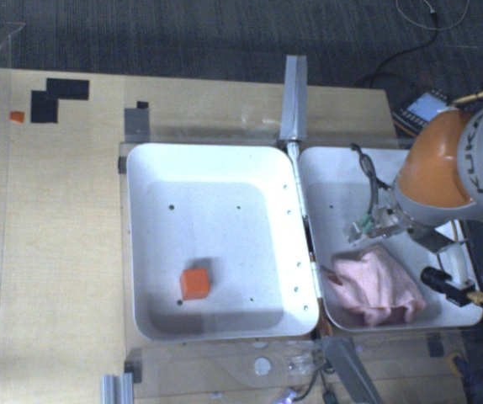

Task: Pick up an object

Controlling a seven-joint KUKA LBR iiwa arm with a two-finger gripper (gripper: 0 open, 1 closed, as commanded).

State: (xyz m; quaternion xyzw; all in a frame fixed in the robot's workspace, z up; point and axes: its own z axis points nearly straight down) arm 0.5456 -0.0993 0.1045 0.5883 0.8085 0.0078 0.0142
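Table surface of pale wood carries, toward its far left corner, a small orange square marker and a black stepped shape. Further right sits the left shallow white plastic bin, and near its front-left corner rests a small orange cube-like block, lying flat on the bin floor and well apart from every wall. It looks rigid and light, with flat faces that should suit a pinch across two opposite sides from above; being small, it may skid if the pinch lands off-centre.

A grey metal divider post stands at the far edge between the bins. The right shallow white plastic bin holds a crumpled pink cloth against its front edge. This cloth appears soft, limp and light; it should bunch when pinched, so a raised fold near its middle would be the surest hold.

Just above the cloth's far side hangs the claw of the grey arm with an orange band; whether the claw is apart or together, I cannot tell, and nothing can be seen held in it. On the arm's grey casing at the right, the letters "KU" can be read.
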